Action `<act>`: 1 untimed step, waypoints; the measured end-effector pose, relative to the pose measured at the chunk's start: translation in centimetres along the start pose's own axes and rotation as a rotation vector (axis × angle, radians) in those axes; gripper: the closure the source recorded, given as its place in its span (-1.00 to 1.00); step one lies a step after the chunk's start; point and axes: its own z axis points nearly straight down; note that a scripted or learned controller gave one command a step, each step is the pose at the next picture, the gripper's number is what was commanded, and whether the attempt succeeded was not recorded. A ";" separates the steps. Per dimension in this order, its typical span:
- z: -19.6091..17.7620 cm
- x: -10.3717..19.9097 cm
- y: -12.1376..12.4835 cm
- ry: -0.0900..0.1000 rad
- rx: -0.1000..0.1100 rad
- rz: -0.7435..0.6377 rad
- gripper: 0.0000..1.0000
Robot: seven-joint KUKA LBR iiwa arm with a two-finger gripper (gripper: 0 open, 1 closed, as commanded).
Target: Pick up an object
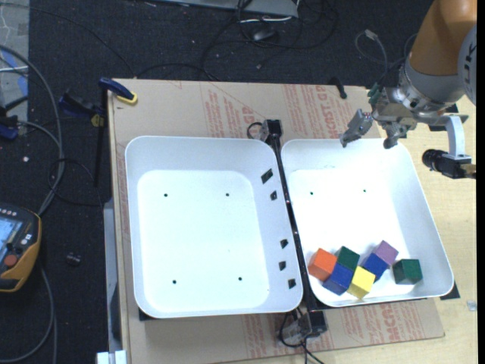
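Several small coloured blocks lie clustered at the near edge of the right bin: an orange block, a dark green block, two blue blocks, a yellow block, a purple block and a second green block off to the right. My gripper hangs over the far rim of the right bin, well away from the blocks, open with nothing between its fingers.
The left bin sits beside the right one, with black clips along the seam between them. Cables and a clamp lie beyond the bench's far edge.
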 end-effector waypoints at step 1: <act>-0.4 0.0 0.1 -0.001 -0.006 -0.001 -1.00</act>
